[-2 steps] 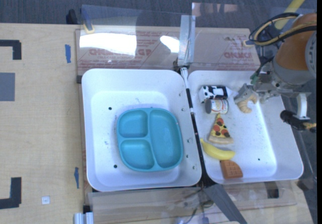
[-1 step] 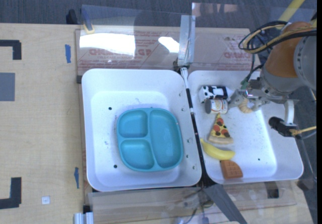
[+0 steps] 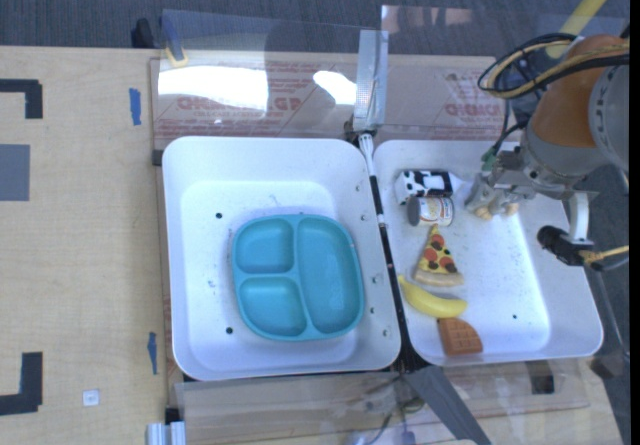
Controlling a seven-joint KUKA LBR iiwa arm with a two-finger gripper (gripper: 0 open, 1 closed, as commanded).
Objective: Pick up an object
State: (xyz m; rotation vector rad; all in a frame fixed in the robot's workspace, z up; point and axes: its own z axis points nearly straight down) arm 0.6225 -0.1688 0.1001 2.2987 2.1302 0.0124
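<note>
The right white bin [image 3: 520,283] holds a black-and-white cow toy [image 3: 424,182] at its far left, with a small white and brown item [image 3: 431,210] just below it. Nearer the front lie a toy pizza slice [image 3: 438,259], a yellow banana [image 3: 433,299] and a brown toast-like piece [image 3: 459,336]. My gripper [image 3: 492,203] hangs low over the far part of this bin, a short way right of the cow toy and apart from it. Nothing is seen held in it.
In the left white bin [image 3: 190,233] a teal divided plate [image 3: 297,276] lies flat. A clear panel with a metal post [image 3: 370,83] stands behind the bins. The arm's orange band [image 3: 565,113] and yellow cables [image 3: 520,63] sit at the far right.
</note>
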